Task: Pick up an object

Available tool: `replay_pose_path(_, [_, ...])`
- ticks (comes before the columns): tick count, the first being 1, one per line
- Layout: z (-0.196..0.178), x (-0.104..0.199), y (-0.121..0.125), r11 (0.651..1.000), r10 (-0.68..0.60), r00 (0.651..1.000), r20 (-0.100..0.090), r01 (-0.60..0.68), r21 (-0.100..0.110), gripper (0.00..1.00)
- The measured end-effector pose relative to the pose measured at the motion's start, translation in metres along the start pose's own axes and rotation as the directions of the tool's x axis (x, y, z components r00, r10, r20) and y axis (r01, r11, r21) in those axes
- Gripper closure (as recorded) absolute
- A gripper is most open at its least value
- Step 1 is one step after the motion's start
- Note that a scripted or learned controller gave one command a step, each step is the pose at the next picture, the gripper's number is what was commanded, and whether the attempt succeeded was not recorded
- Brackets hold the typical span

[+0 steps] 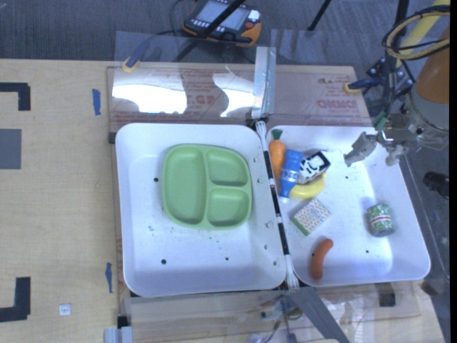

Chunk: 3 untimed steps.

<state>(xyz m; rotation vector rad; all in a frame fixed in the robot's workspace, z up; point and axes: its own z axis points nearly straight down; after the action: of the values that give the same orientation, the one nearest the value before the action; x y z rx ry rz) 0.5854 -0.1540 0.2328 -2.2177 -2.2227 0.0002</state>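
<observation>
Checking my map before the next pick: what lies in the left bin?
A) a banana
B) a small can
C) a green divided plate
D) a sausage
C: the green divided plate lies in the left bin, while the other things lie in the right bin.

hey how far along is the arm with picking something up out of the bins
Nothing looks done yet: the carrot, blue bottle, banana, sausage and small green can all lie in the right bin. In hand: the gripper hangs over that bin's upper right part, carrying nothing. Left: descend, grip one object, lift.
</observation>
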Motion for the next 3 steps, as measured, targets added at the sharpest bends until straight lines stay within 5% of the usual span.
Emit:
replay_pose_path(1, [-0.010,0.000,0.001,1.000,0.000,1.000,0.001,0.000,-0.003,1.00])
replay_pose_path(2, [-0.010,0.000,0.001,1.000,0.000,1.000,0.001,0.000,-0.003,0.00])
replay_pose_path(3, [0.081,0.040,0.017,0.990,-0.140,0.990,0.000,0.140,-0.001,0.00])
